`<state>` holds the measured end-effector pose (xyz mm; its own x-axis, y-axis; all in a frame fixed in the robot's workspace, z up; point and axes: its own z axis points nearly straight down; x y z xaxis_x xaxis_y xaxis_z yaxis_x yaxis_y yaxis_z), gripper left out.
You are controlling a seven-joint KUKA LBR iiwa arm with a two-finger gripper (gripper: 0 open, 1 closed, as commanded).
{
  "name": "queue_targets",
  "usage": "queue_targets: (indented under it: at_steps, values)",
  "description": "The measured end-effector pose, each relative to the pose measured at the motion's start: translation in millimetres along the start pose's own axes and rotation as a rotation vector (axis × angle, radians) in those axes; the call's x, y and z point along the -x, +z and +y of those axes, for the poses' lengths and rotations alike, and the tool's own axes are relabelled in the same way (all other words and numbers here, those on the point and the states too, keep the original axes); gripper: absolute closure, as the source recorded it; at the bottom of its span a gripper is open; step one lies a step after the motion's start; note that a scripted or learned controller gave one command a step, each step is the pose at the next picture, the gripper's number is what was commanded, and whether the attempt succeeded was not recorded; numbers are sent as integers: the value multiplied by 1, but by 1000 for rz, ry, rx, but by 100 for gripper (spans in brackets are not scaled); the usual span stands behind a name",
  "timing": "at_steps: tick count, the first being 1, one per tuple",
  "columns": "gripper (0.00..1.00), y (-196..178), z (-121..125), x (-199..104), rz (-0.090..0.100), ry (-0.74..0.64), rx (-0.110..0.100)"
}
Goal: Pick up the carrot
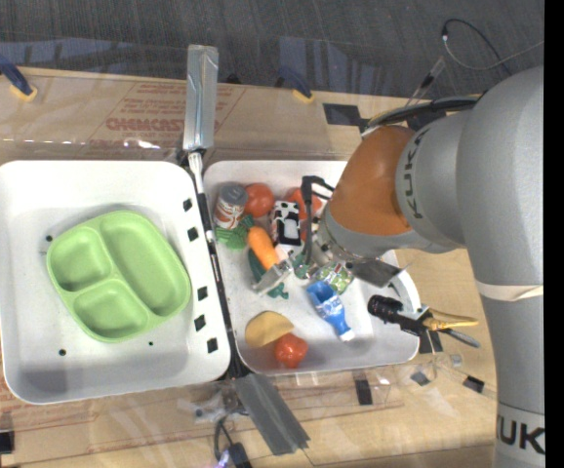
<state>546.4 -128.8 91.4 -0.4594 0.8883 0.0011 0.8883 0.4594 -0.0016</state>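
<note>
The carrot (261, 247) is a short orange piece lying in the right bin (389, 359), near its left wall and just below a small can. My gripper (290, 267) hangs low over the middle of that bin, right beside the carrot's lower right end. The arm's orange band (375, 183) and grey wrist hide most of the gripper from above. Nothing can be seen held in it.
Around the carrot lie a small can (230, 206), a red tomato (259, 199), a black and white item (287, 220), a blue bottle (332, 307), and a yellow piece (265, 326) with a red fruit (290, 351). A green divided plate (116, 273) sits in the left bin (19, 359).
</note>
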Motion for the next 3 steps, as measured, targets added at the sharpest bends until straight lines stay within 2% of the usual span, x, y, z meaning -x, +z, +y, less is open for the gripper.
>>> queue_targets:
  at_steps: [1, 2, 3]
  values:
    - [0, 0, 40, -8, 2, -178, -1]
    - [100, -13, 42, -7, -2, -183, 4]
    - [100, -129, 78, -31, -2, -159, 3]
